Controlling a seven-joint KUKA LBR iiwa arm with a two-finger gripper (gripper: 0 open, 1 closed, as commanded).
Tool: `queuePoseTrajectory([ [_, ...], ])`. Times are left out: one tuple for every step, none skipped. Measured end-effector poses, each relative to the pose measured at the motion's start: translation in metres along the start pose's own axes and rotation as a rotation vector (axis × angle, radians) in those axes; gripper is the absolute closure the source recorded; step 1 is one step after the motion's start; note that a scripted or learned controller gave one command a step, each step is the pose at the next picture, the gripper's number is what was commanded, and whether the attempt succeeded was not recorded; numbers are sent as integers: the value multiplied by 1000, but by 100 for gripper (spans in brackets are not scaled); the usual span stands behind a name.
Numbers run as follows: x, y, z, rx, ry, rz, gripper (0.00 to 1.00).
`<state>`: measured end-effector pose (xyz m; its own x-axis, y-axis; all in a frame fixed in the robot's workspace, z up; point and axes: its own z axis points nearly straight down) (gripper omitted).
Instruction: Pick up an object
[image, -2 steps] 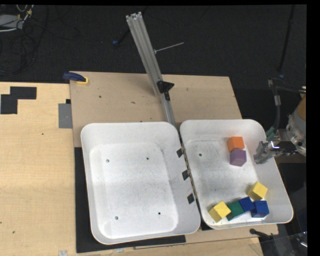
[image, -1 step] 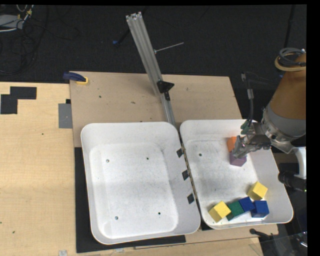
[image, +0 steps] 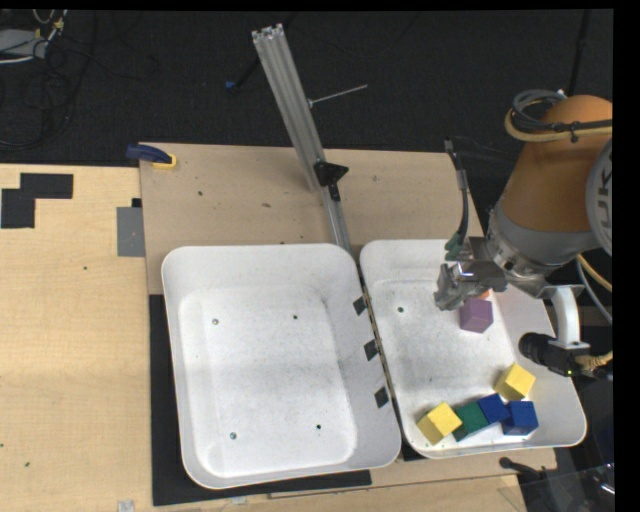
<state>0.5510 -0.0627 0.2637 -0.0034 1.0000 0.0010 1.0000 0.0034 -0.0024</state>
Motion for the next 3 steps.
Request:
queuePoseTrajectory([
  [51,17,-2,0,1,-1,100],
  [100,21,2,0,0,0,100],
  [147,27,8,0,0,0,100],
])
